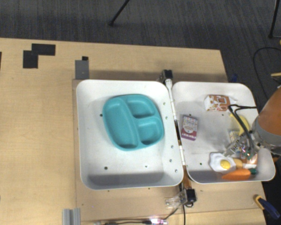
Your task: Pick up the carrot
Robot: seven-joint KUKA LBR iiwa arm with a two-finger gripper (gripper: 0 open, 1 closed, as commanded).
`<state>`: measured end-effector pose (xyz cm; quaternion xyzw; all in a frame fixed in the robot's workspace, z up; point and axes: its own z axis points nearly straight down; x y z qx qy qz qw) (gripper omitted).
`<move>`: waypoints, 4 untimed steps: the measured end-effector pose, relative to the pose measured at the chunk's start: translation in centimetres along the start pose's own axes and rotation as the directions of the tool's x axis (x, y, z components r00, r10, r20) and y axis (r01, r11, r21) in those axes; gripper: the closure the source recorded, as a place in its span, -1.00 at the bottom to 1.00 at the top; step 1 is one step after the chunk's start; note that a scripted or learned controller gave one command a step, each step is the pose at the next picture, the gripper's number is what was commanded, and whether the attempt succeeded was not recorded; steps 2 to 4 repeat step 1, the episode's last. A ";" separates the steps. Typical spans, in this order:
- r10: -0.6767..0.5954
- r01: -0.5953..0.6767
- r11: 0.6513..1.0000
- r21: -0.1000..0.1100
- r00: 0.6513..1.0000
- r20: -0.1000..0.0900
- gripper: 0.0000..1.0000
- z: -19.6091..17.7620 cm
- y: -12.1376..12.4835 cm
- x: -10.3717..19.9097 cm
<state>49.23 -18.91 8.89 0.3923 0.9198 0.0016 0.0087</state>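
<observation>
An orange carrot lies along the front wall of the right bin, near its front right corner. My gripper is low in that bin just above and behind the carrot, its metal end over a white and yellow fried-egg toy. The grey arm with its orange band comes in from the right and covers the bin's right side. I see nothing clearly held.
The left bin holds a teal divided plate. In the right bin lie a purple and white packet, a white and brown snack pack at the back, and a yellow banana partly under the arm's black cable.
</observation>
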 end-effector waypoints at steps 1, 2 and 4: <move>0.258 -0.258 0.966 0.006 0.966 -0.003 1.00 -3.8 -0.6 -0.4; 0.258 -0.258 0.966 0.006 0.966 -0.003 1.00 -3.8 -0.6 -0.4; 0.258 -0.258 0.966 0.006 0.966 -0.003 1.00 -3.8 -0.6 -0.4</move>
